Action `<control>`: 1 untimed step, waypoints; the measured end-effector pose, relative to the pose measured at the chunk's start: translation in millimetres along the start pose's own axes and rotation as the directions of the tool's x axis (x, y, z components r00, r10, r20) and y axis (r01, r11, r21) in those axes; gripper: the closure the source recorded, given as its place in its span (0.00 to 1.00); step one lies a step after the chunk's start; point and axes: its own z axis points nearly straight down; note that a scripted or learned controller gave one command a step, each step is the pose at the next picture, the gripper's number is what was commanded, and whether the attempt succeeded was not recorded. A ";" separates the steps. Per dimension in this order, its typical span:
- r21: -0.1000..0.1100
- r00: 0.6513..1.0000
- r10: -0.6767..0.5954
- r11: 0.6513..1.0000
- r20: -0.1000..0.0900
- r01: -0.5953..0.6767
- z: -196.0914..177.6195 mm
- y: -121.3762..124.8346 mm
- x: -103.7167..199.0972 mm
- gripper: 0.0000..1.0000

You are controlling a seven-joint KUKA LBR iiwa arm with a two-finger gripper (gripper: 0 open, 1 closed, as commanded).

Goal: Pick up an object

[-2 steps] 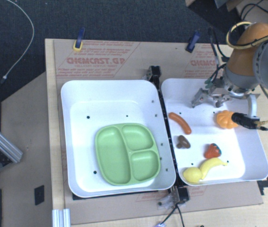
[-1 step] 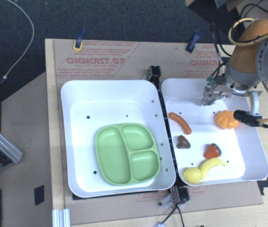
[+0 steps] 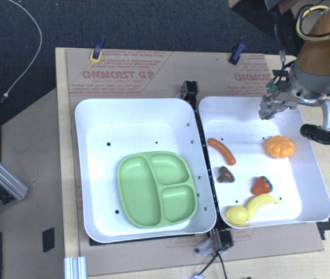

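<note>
The right bin [image 3: 243, 112] holds an orange sausage [image 3: 221, 150], a small brown piece [image 3: 226, 175], an orange pumpkin [image 3: 280, 147], a red strawberry-like piece [image 3: 262, 185], a yellow banana [image 3: 260, 204] and a yellow lemon [image 3: 237, 215]. My gripper [image 3: 268, 111] hangs over the bin's far right corner, up and left of the pumpkin and apart from every object. Nothing shows between its fingers.
The left bin [image 3: 95, 132] carries a green divided plate [image 3: 155, 187]. A black divider [image 3: 202, 156] runs between the two bins. Blue and yellow clamps [image 3: 97, 49] sit at the board's far edge.
</note>
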 end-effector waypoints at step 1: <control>0.000 1.000 -0.001 1.000 0.000 0.001 -44.5 0.7 2.4 1.00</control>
